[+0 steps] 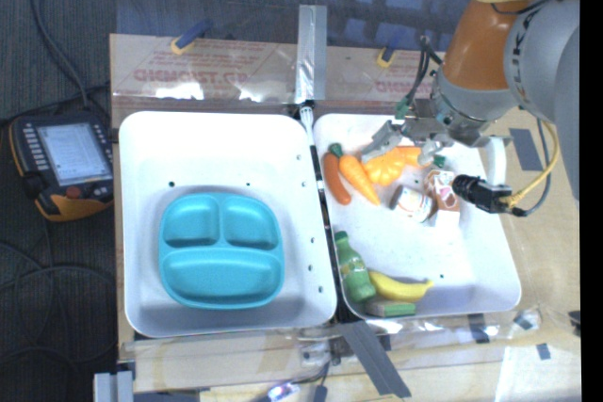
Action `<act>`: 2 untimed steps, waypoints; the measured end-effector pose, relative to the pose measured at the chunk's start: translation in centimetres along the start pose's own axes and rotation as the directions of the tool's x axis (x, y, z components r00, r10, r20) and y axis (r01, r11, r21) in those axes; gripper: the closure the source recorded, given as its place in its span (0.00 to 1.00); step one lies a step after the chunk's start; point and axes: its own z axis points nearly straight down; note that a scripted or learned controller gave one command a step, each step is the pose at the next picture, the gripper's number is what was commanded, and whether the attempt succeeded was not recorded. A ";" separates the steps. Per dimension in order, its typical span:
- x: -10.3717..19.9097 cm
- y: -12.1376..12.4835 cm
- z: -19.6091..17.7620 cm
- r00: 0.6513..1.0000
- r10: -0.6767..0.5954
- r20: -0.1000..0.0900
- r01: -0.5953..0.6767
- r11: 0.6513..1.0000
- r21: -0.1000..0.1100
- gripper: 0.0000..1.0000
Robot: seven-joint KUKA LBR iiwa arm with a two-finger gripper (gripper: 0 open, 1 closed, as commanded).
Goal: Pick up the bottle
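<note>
The green bottle (353, 270) lies near the front left corner of the right bin (490, 282), its cap pointing toward the back. My gripper (410, 144) hangs over the far part of that bin, well behind the bottle. It is open, and its fingers straddle a yellow-orange toy (394, 165) just below them. Nothing is held between them.
A banana (400, 285) lies right beside the bottle. Two carrots (344, 176) rest by the bin's left wall, and a small brown-and-white packet (419, 199) sits mid-bin. The left bin (151, 146) holds a blue divided plate (221, 249). A pendant (61, 160) sits off the bench.
</note>
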 end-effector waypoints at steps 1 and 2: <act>-1.9 -1.2 10.8 0.998 -0.059 0.000 0.059 0.998 -0.001 0.00; -0.6 -6.4 11.1 0.996 0.094 0.002 -0.094 0.995 -0.019 0.00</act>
